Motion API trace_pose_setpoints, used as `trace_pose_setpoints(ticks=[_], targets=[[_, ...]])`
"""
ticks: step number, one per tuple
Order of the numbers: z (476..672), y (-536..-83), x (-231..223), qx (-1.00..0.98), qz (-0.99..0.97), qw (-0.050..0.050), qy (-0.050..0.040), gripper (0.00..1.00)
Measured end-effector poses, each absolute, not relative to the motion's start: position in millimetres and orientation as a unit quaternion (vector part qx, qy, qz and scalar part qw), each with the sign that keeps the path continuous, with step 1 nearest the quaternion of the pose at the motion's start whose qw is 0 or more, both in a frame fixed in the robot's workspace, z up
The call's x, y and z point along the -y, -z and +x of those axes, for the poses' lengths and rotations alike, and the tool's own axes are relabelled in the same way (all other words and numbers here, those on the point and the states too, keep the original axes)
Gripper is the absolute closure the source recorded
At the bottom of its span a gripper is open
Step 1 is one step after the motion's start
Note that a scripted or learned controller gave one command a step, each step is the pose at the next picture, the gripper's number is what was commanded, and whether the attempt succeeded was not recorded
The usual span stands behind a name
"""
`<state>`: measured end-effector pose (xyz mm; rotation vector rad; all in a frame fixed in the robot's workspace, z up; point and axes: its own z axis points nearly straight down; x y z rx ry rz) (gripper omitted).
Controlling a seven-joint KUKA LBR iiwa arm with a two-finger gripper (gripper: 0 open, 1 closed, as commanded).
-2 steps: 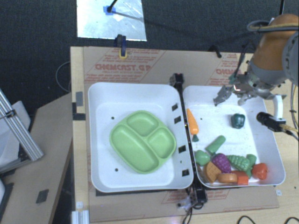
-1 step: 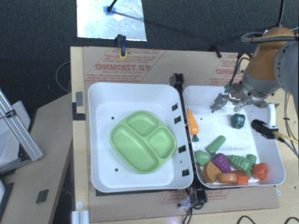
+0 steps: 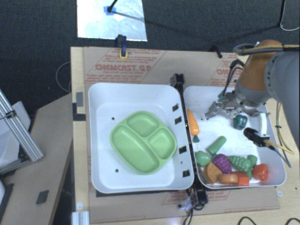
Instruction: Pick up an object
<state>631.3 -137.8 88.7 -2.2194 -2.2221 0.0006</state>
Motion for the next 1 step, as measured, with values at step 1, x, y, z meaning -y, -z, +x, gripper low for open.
trace_pose_setpoints(ticks=[1], targets=[[632.9, -102.4, 138.0, 0.708, -0.707, -0.002, 0.0015, 1.0]])
